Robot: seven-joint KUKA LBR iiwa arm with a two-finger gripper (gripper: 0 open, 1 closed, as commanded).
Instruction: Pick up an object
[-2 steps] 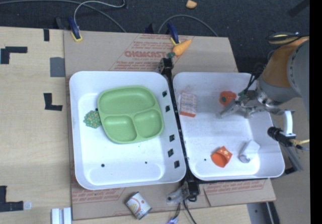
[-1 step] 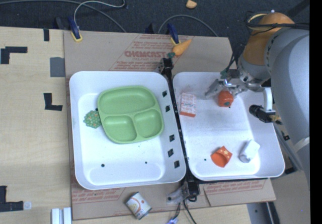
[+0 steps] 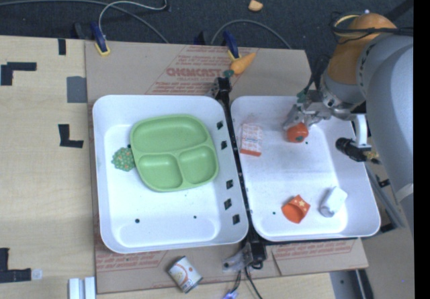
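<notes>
At the right bin's far side, the gripper (image 3: 300,121) looks clamped on a small, firm tomato (image 3: 296,133), best pinched across its middle.

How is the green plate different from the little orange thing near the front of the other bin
The green plate is large, flat and split into three compartments; the orange thing is small and crumpled. The plate sits in the left bin, the orange thing in the right bin. Both lie untouched.
</notes>
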